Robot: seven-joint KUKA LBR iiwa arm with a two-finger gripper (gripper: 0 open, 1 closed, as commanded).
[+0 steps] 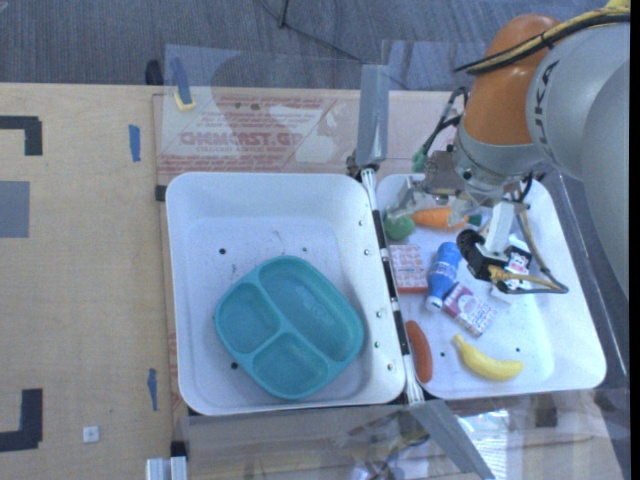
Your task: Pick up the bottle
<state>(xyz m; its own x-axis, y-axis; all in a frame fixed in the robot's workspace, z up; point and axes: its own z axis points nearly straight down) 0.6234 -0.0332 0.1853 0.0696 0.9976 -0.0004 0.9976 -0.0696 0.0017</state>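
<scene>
Where print shows, red lettering on cardboard [255, 133] unreadable, bottle [442, 276] label illegible, gripper [462, 193] jaw state unclear.

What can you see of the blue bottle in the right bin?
The small blue plastic bottle has a blue body and a whitish lower end. It lies on its side on the floor of the right white bin, running from upper right to lower left. A small red-and-white packet lies against its lower right, and the red-and-white carton sits just left of it.
</scene>
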